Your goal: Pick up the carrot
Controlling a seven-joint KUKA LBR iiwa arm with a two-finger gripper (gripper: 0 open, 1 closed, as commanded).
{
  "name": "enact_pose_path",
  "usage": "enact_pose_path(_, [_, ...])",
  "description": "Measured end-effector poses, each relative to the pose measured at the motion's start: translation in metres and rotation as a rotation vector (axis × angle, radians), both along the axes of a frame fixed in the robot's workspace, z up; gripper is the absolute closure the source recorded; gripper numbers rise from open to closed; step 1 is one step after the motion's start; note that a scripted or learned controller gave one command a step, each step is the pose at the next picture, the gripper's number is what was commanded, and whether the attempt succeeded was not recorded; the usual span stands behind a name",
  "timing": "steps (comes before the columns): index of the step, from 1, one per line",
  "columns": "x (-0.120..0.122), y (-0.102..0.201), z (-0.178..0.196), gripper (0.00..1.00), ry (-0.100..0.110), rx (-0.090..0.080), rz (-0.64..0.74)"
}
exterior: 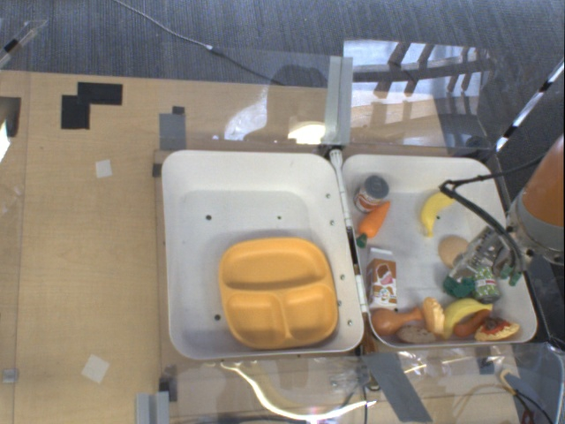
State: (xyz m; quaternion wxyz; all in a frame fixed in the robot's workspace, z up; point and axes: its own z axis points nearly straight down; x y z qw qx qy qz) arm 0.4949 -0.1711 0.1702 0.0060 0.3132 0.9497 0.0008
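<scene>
The carrot is small and orange with a green tip at its lower end. It lies tilted near the left wall of the right bin, just below a small grey-lidded can. My gripper hangs low over the right side of that bin, well to the right of the carrot and apart from it. It is right above a green toy item. The arm's orange band enters from the right edge.
The left bin holds a yellow divided plate. Around the carrot lie a banana, a beige egg-like piece, a brown and white carton, and several toy foods along the front wall. A black cable loops over the bin.
</scene>
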Motion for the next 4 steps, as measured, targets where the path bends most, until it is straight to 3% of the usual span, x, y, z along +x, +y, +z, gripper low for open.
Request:
enact_pose_path(1, [0.021, 0.051, 0.029, 1.00, 0.003, 0.005, -0.300])
enact_pose_path(2, [-0.003, 0.043, -0.080, 1.00, -0.005, 0.005, -0.384])
enact_pose_path(3, [0.014, 0.171, 0.018, 1.00, -0.001, 0.014, -0.519])
enact_pose_path(4, [0.016, 0.071, -0.025, 1.00, 0.008, 0.003, -0.282])
